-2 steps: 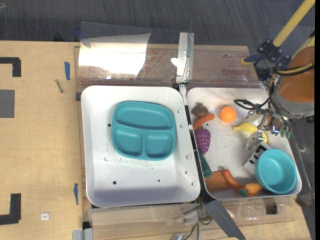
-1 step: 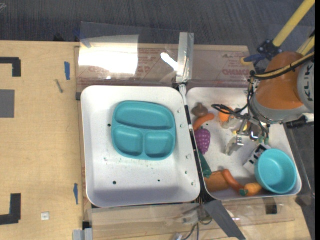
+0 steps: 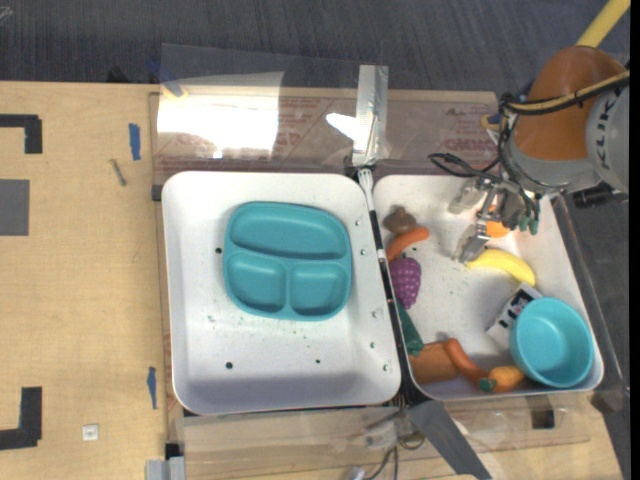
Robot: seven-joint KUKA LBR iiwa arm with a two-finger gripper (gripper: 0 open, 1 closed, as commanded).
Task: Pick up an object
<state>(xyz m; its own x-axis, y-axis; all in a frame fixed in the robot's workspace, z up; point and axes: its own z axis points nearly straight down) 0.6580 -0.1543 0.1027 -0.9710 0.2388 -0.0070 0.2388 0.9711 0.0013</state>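
Camera view showed our pincer (image 3: 487, 230) low beside the banana (image 3: 503, 265); we could not tell its grip, nothing lifted yet.

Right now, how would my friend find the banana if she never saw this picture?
Look at the right white bin, the one crowded with toy food. Along its right side sits a blue bowl, and just above that bowl lies the banana, right under the end effector. It is the only plain yellow, curved piece; its neighbours are orange, purple or blue.
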